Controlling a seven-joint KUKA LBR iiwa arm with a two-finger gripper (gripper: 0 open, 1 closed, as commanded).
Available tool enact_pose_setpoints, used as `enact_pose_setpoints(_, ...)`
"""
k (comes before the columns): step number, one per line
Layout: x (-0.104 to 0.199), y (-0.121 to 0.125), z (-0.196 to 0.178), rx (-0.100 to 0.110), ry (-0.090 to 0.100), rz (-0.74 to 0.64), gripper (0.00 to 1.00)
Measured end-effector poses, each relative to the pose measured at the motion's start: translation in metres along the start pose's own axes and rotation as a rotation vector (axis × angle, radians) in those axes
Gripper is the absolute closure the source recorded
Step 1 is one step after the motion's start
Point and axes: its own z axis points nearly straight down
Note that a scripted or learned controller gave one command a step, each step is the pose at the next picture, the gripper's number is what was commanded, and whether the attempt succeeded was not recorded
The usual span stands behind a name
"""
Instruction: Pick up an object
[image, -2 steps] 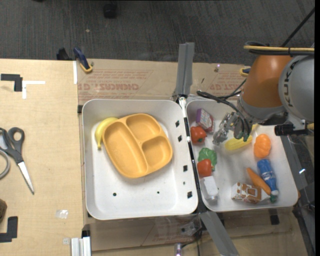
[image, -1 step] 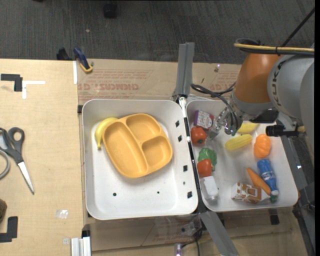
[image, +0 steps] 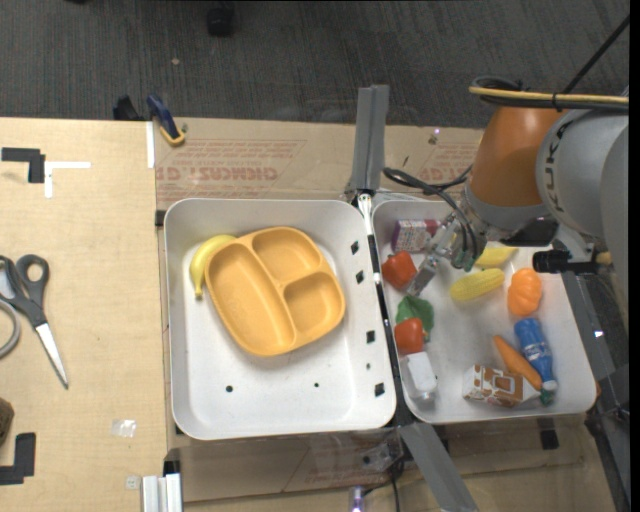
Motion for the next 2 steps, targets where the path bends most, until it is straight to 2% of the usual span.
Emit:
enact_pose_setpoints(1,-0.024,-0.018,0.003,0.008,0.016,0.103,0.00)
enact_pose_setpoints(2,-0.012,-0.053,0.000,0.000,0.002,0.061,0.00)
